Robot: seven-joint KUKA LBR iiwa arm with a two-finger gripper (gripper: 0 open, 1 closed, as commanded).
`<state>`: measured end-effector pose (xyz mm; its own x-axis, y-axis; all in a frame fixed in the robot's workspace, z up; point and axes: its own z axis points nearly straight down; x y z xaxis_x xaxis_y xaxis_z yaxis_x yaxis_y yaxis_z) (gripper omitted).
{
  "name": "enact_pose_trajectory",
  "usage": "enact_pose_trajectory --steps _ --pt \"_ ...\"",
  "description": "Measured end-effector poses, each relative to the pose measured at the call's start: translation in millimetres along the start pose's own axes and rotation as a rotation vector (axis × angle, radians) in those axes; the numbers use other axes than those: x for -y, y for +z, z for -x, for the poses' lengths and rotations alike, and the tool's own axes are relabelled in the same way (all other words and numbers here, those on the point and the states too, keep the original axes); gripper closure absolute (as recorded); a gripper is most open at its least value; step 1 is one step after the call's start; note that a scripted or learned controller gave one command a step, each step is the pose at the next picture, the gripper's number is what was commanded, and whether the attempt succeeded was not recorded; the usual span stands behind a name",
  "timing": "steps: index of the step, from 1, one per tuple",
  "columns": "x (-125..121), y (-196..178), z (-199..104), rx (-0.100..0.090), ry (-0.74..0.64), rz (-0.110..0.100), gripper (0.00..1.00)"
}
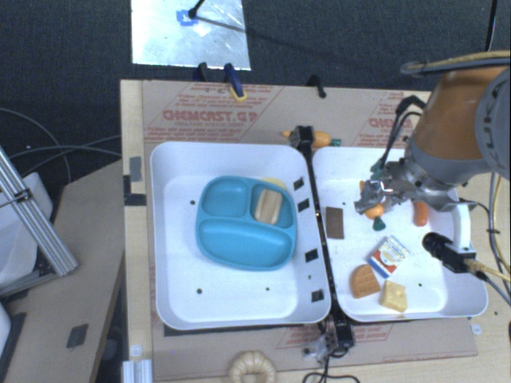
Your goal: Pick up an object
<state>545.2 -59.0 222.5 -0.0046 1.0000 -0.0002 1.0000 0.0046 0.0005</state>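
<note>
Overhead, the arm [467, 118] reaches in from the right over the right bin [463, 298], with its gripper [374, 199] low over the bin's middle, a little toward the far edge. The metal tip sits close above a small orange and green piece [378, 213], possibly a toy carrot, though this part is too cluttered to be sure. Whether the gripper is open or closed on anything cannot be told from this angle.

Other things lie in the same bin. A dark brown rectangle [334, 222] lies flat near the left wall. A small orange piece [421, 212] sits just right of the gripper, partly under the arm. A packet [389, 255] (white with blue and red print) lies near the middle, and toward the near edge a round brown biscuit [365, 281] lies just beside a pale yellow block [394, 296]. A black cylinder [445, 250] on the arm hangs over the bin's right side.

The left bin [172, 294] holds a blue divided plate [235, 230] near its centre, with a tan bread-like piece [268, 206] in the plate's far right compartment. An orange item [321, 140] sits at the far end of the divider between the bins.
</note>
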Motion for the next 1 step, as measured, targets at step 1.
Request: enact_pose_trajectory --steps 1 --pt "-0.7 -6.3 1.8 0.0 0.0 0.001 1.0"
